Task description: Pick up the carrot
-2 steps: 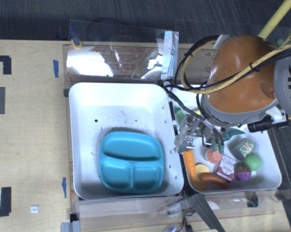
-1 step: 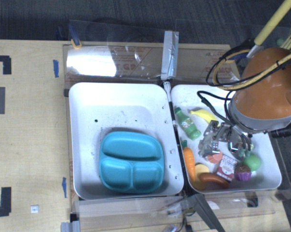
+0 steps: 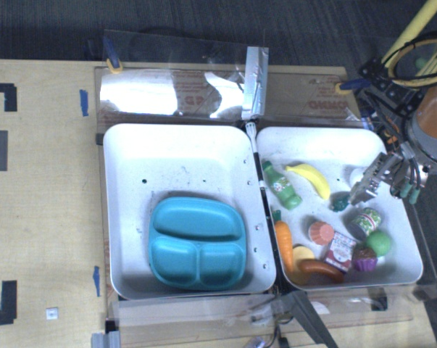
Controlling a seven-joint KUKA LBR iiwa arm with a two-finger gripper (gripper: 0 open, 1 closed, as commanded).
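The carrot [image 3: 284, 244] is orange with a green top and lies lengthwise along the left wall of the right bin [image 3: 312, 142], near its front. My gripper [image 3: 364, 189] hangs over the right part of that bin, well to the right of the carrot and farther back. Its fingers point down and to the left, just above a small teal object [image 3: 339, 202]. I see nothing held between the fingers.
The right bin also holds a green bottle [image 3: 281, 186], a banana [image 3: 310, 179], a can [image 3: 365, 220], a green ball [image 3: 379, 243], a pink round piece [image 3: 320, 233], a red packet [image 3: 340, 250] and a sausage [image 3: 318, 268]. A blue divided tray [image 3: 197, 243] sits in the left bin [image 3: 131, 158].
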